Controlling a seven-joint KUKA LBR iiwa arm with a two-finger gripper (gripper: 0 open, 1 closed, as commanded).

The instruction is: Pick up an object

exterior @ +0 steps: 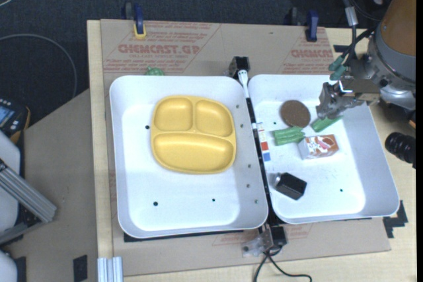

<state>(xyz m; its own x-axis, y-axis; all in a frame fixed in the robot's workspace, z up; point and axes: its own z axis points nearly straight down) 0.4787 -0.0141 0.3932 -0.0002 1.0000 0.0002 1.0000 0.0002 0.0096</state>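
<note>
Bins side by side, toys in the right one, arm reaching in from the right.

Left bin (132,162), with a big yellow plate (193,134) split into three parts. Right bin (357,188), with small things near its middle. Arm (403,30) up at the right edge. Gripper (330,105) low over the far side of the right bin; cannot tell open or closed. Green stick (325,123) right under the tips, maybe touched, not clearly held. Nearby: brown disc (295,113), second green piece (288,136), red and white packet (319,146), black block (289,185) well apart. Could go wrong: crowded things, so a bump or a slip; thin stick, easy to miss or drop.
</note>
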